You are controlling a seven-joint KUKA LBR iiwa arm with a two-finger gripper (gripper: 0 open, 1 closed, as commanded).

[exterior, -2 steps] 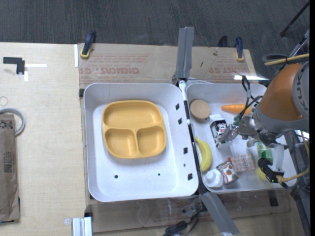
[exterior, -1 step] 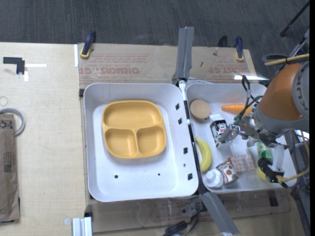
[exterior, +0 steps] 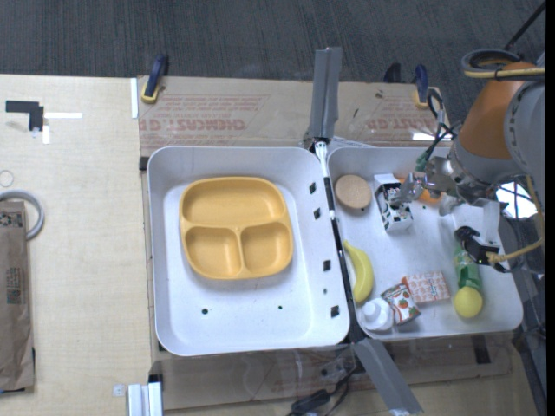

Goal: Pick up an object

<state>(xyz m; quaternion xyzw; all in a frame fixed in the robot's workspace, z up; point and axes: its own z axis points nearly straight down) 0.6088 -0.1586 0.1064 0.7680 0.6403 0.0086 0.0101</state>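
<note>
The left bin (exterior: 165, 258) is a shallow white plastic tub with rounded corners, and lying flat in it is a smooth yellow tray (exterior: 236, 226) moulded into three compartments, one long and two smaller; the right bin (exterior: 434, 323) holds the clutter; a round tan disc (exterior: 353, 191), matte like a biscuit or a wooden lid, sits near its upper left corner, just beside a small white boxy item with black marks (exterior: 395, 211); a curved yellow banana (exterior: 360, 271) lies along the left wall; below it a small carton printed in red and white (exterior: 416, 295) rests tilted, touching a white rounded cap-like thing (exterior: 376, 314); at the right a green bottle (exterior: 467, 269) lies near a yellow lemon-shaped ball (exterior: 468, 302); the grey arm with its glossy orange band reaches in from the right, and its gripper (exterior: 406, 192) hangs low over the white boxy item, though whether the claw is spread or closed, or has hold of anything, I cannot tell.
</note>
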